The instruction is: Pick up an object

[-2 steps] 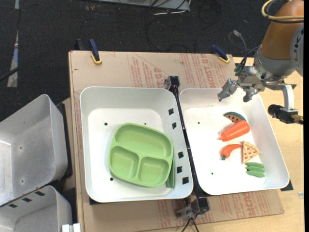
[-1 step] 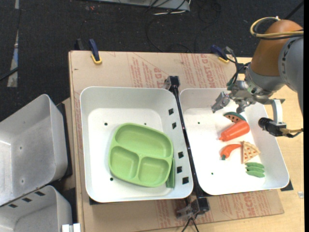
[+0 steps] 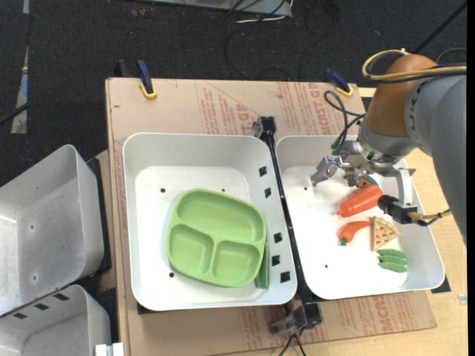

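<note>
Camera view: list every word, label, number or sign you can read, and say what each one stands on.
Red printed lettering runs across the cardboard sheet under the two bins, along its top and bottom edges; it lies upside down or slanted and is too blurred to read.
The green divided plate, the left bin and the right bin carry no readable text.

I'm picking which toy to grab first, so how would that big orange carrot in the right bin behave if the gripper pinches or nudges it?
The carrot looks like glossy moulded plastic, so probably stiff, light and a bit slippery. Its rounded, tapered body may roll or pivot if nudged rather than slide straight. It lies close beside the gripper and near the smaller orange piece, which a push might bump.
</note>
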